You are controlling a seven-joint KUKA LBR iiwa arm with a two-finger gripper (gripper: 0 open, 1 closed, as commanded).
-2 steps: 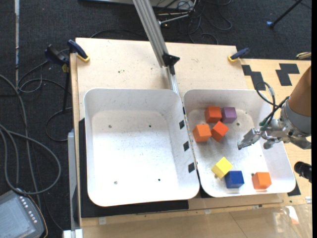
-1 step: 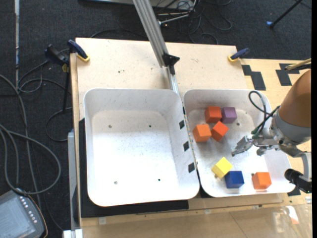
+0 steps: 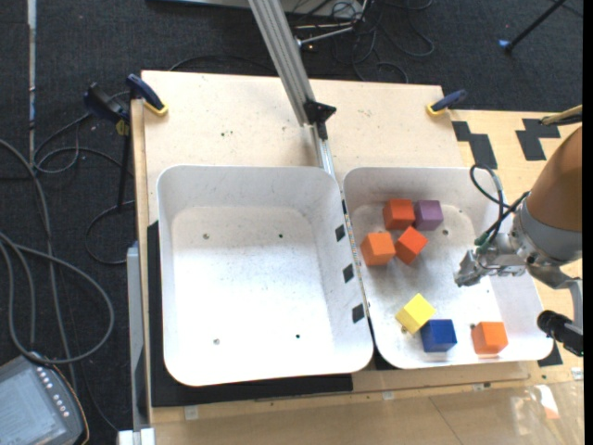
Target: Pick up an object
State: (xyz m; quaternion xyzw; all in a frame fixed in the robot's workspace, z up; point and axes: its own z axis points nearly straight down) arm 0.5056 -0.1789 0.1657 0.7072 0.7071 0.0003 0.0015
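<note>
- Blocks, seven by my count, all lie in the right bin [image 3: 366, 276]: four orange blocks [image 3: 399, 213], one purple block [image 3: 428, 214], one yellow block [image 3: 414, 312], one blue block [image 3: 438, 335].
- Gripper [image 3: 468, 272] hangs over that bin's right side, apart from every block; whether it's spread or closed, I can't tell.
- Left bin [image 3: 176, 202] sits alongside.

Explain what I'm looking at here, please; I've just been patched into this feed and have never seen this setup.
One fixed camera looks down at a slant on a bench holding two shallow white bins. The grey and orange shape at the right is a robot arm; its end effector hangs over the right bin with no block between its fingers. That bin holds seven small blocks: three orange ones and a purple one clustered near the back, then a yellow, a blue and another orange block along the front. The left bin sits beside it. The job is picking one up.
</note>
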